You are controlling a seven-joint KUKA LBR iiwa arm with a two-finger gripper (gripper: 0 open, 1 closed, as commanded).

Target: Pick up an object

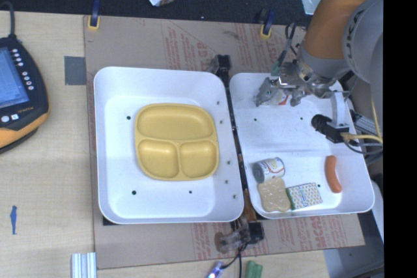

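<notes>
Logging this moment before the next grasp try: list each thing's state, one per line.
yellow divided plate: flat in left bin.
can: on its side, right bin.
sausage: lying by right rim.
gripper: low over right bin's far end, nothing seen between fingers.

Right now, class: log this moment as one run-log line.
gripper: above right bin rear | holding: nothing seen | can, hot dog: near front

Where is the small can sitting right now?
The small can lies on its side in the right bin, toward its near edge, just above the tan sponge-like piece.
</notes>
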